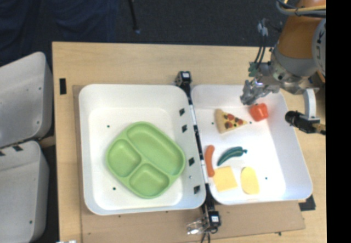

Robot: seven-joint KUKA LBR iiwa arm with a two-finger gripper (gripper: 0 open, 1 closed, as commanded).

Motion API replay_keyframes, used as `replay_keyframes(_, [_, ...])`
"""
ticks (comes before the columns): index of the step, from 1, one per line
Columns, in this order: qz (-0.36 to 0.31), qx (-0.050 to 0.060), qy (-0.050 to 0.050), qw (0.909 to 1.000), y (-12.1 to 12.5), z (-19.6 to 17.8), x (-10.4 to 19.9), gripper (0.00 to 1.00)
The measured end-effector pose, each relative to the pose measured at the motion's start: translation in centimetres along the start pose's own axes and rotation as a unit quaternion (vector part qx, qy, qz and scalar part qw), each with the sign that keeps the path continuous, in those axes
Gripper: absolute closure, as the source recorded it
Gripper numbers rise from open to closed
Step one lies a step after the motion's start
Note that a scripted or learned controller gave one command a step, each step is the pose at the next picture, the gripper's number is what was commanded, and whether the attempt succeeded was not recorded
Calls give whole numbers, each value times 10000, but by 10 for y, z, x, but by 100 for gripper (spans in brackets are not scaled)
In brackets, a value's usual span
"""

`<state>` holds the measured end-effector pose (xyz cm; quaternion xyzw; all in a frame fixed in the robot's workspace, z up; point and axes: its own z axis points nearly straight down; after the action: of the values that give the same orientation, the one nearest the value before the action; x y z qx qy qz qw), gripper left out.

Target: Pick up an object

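Observation:
The right bin holds several toy foods: a pizza slice, a small red piece, a green pepper, an orange-red sausage, a yellow cheese square and a yellow oval piece. My gripper hangs over the bin's far side, just behind and left of the red piece and to the right of the pizza slice. I see nothing clearly held in it.
The left bin bears a green divided plate. A black divider rail runs between the bins. A person in dark clothes stands behind the bench. White chairs sit at the left.

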<state>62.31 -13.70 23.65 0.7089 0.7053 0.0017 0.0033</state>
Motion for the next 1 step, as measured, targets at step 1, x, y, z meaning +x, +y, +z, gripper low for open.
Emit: replay_keyframes(1, [-46, 1, 2, 10000, 2, -49, -2, 100])
